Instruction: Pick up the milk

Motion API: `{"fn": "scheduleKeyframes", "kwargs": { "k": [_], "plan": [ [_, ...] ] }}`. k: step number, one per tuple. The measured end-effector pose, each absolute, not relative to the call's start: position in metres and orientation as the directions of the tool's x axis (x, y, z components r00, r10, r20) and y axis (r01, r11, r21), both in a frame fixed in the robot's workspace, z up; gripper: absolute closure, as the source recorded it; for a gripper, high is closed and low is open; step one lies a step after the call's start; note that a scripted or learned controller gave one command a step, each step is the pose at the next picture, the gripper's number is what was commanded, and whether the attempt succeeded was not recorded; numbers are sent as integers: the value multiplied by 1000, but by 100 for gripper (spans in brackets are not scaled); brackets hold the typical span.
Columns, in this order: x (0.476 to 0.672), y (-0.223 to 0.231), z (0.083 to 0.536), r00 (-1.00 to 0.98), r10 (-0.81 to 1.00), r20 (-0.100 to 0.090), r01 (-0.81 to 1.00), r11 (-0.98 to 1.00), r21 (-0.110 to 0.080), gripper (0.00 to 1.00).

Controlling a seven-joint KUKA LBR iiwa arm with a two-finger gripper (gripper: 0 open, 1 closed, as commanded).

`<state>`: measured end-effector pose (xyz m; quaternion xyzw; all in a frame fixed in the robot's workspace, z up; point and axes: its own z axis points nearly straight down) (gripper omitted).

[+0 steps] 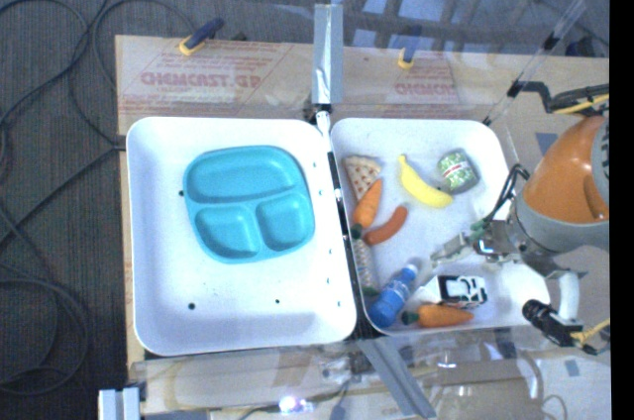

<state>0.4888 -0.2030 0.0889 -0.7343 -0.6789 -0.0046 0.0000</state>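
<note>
nearest edge of the right bin: a carrot, a blue bottle leaning on the front-left wall, and the milk, a small black-and-white carton lying just above the carrot. gripper hangs just above the milk, apart from it, nothing between the fingers; cannot tell if the claw is spread or closed. further back: hot dog, second carrot, waffle slice, banana, green can. left bin holds a blue divided tray
</note>
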Motion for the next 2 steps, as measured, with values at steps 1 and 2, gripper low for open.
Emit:
{"fn": "scheduleKeyframes", "kwargs": {
  "k": [1,2],
  "plan": [
    [491,-204,98,77,997,2,997,-77,10,100],
    [491,-204,97,78,997,3,997,-78,9,0]
  ]
}}
